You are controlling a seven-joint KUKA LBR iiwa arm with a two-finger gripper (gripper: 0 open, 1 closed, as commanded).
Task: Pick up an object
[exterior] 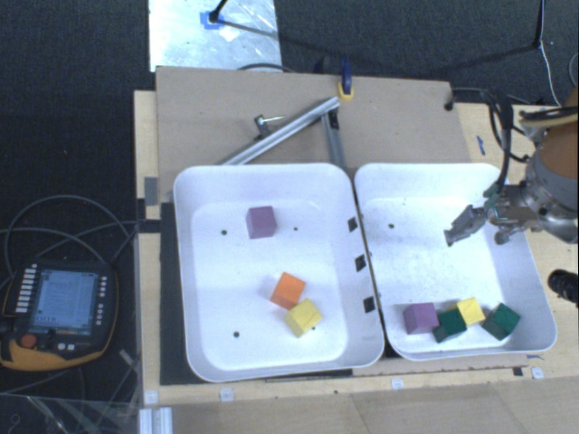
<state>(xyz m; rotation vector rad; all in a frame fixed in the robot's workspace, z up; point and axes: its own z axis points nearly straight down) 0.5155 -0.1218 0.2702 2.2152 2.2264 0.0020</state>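
Camera view. The hand (472, 226) hangs over the right bin (398, 188), above its bare middle floor toward the right wall. Its fingers appear slightly apart, with nothing between them; the grasp has not been made.

Candidate objects in the right bin lie in a row along the near wall: a purple cube (420, 317), a dark green cube (449, 325) touching it, a small yellow cube (470, 311) just behind that, and a second green cube (501, 320) nearest the right corner. These four are tightly packed.

The left bin (194, 242) holds three more: a purple block (261, 221) standing alone near the far side, and an orange cube (288, 289) touching a yellow cube (304, 316) near the middle.

Judgement on the step in hand: the row in the right bin is nearest, but crowding risks a finger landing on a neighbour. The end pieces, purple or the corner green, offer one free side each. The hand should centre over the chosen cube, align its fingers across two free faces, then descend straight.
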